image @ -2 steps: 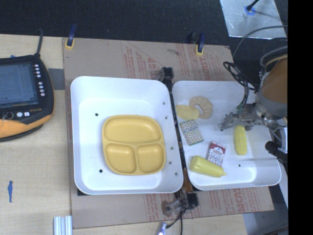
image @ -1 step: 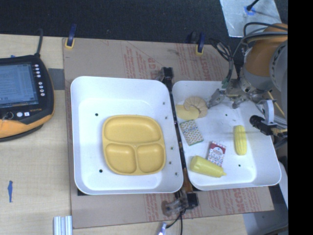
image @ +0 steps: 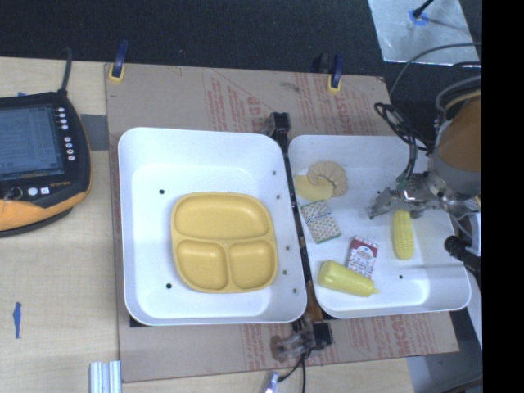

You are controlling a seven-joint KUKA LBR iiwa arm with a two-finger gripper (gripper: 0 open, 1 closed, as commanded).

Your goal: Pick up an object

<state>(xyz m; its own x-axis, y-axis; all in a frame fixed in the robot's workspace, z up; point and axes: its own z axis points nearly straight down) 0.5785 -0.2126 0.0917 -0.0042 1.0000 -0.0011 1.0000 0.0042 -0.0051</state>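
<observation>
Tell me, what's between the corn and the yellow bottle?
In the camera view, a small red-and-white packet lies between the corn and the yellow bottle.

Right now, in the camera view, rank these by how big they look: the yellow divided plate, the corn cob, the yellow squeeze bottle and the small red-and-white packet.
1. Yellow divided plastic plate, by far.
2. Yellow squeeze bottle.
3. Yellow corn cob, close to the bottle; that order is unsure.
4. Small red-and-white packet.

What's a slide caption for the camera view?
KUKA arm's gripper hovers beside a corn cob in the right bin; a yellow divided plate sits in the left bin.
</observation>
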